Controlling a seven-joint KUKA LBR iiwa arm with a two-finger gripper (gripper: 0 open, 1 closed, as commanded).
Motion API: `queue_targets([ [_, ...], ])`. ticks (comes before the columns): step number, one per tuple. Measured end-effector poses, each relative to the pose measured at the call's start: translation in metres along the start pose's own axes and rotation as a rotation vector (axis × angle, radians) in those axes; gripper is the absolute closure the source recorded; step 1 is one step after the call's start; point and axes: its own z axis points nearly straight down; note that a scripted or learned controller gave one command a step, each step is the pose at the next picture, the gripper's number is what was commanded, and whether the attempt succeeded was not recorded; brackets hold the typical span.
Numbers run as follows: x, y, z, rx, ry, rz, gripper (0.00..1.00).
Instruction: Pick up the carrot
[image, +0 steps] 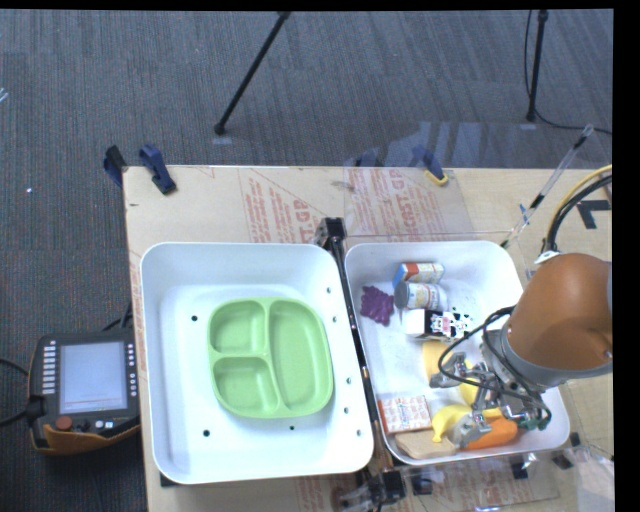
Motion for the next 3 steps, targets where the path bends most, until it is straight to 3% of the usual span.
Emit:
queue_targets([
  [1,-0.001,0.002,-0.009,-0.001,0.001,-0.005,1.0],
  [2,-0.026,0.021,-0.137,0.003,-0.01,0.243,1.0],
  [3,-0.024,0.022,-0.134,0.002,-0.001,0.244,0.0],
])
